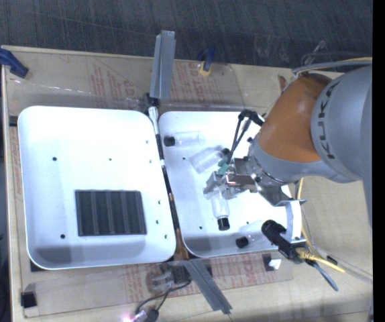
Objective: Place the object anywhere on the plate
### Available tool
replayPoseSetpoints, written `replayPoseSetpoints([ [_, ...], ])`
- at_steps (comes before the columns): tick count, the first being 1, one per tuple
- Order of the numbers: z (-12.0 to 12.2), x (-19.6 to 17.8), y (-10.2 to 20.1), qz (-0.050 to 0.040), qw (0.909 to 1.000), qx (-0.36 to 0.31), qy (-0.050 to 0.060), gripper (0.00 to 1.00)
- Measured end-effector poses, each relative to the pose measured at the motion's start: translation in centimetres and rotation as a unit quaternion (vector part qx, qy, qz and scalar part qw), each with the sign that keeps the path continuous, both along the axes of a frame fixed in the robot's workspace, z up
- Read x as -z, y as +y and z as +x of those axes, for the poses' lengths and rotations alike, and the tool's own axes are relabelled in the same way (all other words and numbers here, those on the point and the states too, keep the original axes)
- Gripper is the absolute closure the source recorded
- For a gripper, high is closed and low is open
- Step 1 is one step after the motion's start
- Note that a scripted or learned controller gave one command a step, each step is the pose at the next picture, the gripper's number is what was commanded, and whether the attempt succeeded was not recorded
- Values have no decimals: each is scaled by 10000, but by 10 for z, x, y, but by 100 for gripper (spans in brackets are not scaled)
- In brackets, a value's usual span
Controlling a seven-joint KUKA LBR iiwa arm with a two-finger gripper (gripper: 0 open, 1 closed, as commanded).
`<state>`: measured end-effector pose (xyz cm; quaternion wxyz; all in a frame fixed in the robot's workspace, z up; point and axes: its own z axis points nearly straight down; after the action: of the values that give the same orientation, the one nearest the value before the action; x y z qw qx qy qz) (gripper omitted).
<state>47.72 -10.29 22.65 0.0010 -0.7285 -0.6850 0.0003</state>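
Note:
The plate (110, 212) is a dark grey ribbed rectangle lying in the lower middle of the left bin (38, 133). Several small clear bottles with black caps lie in the right bin (182, 233). One bottle (221, 211) lies just below my gripper (218, 184), cap toward the front. Whether the gripper touches it is unclear. A second bottle (183, 139) rests near the bin's back left, and a third bottle (206, 159) lies up and left of the gripper. My gripper hangs low over the middle of the right bin, far right of the plate.
Another clear bottle (248, 237) lies at the front of the right bin. A ridge (164, 180) where the bin walls meet separates the two bins. A grey metal bar (162, 62) stands behind them, and a blue clamp (10, 62) sits at the bench's back left.

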Motion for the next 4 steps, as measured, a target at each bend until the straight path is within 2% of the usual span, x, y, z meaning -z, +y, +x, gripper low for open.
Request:
replayPoseSetpoints([
  [1,21,3,84,-4,9836,1801,12,100],
  [2,86,37,146,-7,9952,980,16,100],
  [3,72,36,199,-13,9781,2080,21,100],
  [4,29,36,171,-6,9978,-655,24,100],
])
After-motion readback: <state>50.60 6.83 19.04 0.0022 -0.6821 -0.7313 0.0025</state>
